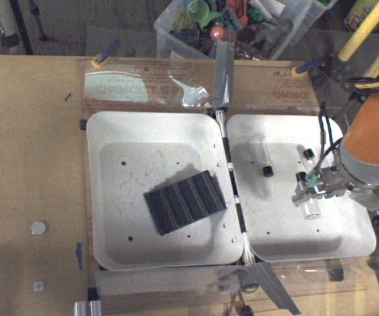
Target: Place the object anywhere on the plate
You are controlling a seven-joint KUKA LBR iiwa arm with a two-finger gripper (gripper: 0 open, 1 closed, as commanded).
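A dark ribbed rectangular plate [185, 201] lies tilted in the left white bin [110, 143], a little right of its middle. A small clear object with a black end [266, 164] lies in the right bin [354, 239], near its upper left part. My gripper [308, 197] hangs low over the right half of that bin, to the right of the small object and apart from it. A pale, glassy bit shows just under the gripper, and I cannot make out what it is.
The grey arm with its orange band [374, 137] comes in over the right bin's right edge, trailing black cables. A metal divider [223, 84] stands behind the seam between the bins. A clear tub of colourful toys [242, 12] sits beyond the bench.
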